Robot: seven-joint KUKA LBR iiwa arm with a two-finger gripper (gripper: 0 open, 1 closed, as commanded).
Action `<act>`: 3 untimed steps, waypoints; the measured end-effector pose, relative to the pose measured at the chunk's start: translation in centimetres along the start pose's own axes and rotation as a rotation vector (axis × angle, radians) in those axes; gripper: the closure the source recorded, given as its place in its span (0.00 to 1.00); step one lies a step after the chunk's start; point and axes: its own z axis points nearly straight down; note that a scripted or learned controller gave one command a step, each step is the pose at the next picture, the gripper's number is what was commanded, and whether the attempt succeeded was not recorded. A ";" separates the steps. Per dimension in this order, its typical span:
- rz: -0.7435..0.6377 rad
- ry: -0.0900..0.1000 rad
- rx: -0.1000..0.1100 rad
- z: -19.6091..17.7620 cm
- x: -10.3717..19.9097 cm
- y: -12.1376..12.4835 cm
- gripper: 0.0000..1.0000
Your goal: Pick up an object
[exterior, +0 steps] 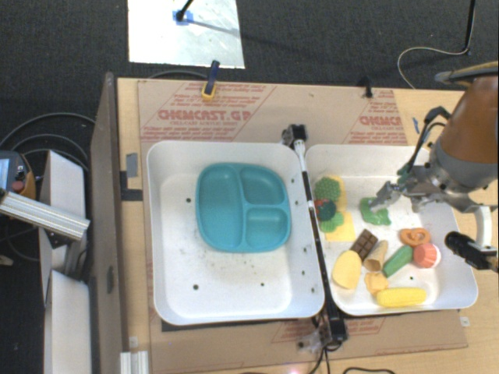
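My gripper (381,199) reaches in from the right over the right bin (460,291), its tip just above a green leafy toy (375,213). I cannot see whether it touches the toy. Several more toy foods lie in this bin: a yellow-green piece (329,187), a brown chocolate bar (363,242), a pale yellow lemon shape (347,269), a green cucumber (396,259), an orange ring (413,236), a pink-red fruit (426,254) and a yellow corn cob (401,296).
A teal divided plate (242,209) lies in the left bin (175,287). The divider wall (312,232) runs between the two bins. A black fitting (468,249) juts in over the right bin's right edge. The arm's orange band (475,123) hangs above the far right.
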 end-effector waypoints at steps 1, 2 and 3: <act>0.002 0.004 0.003 10.9 0.3 -5.3 0.00; -0.001 -0.002 -0.003 9.4 0.1 -5.0 1.00; -0.005 -0.001 -0.004 1.0 0.3 -3.1 1.00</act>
